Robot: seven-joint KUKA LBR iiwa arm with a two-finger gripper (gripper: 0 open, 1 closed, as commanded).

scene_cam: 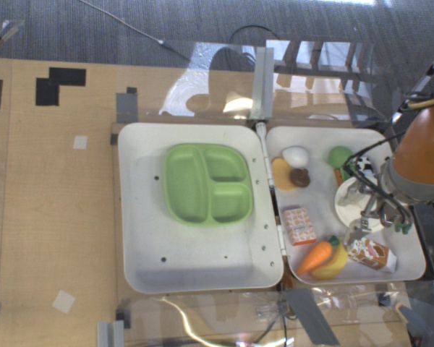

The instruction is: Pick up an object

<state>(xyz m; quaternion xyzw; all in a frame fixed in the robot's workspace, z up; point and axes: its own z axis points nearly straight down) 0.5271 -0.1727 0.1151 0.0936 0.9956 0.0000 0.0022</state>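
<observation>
My gripper [363, 226] hangs low over the right bin [412, 266], at the near edge of a white dish [349, 201] and just above a red-and-white snack packet [374, 254]. Nothing visibly sits in its grasp. An orange carrot [316, 256] and a yellow banana [338, 261] lie to its left at the bin's front. A pink patterned box [299, 225] lies in the middle. Toward the back are a white egg [296, 154], a brown lump [300, 178] on a yellow disc [280, 172], and a green ball [340, 156].
The left bin [141, 259] holds a green divided plate [207, 183]. A ridge [269, 194] separates the two bins. The arm's orange band [424, 149] and black cables [369, 166] overhang the right bin's right side.
</observation>
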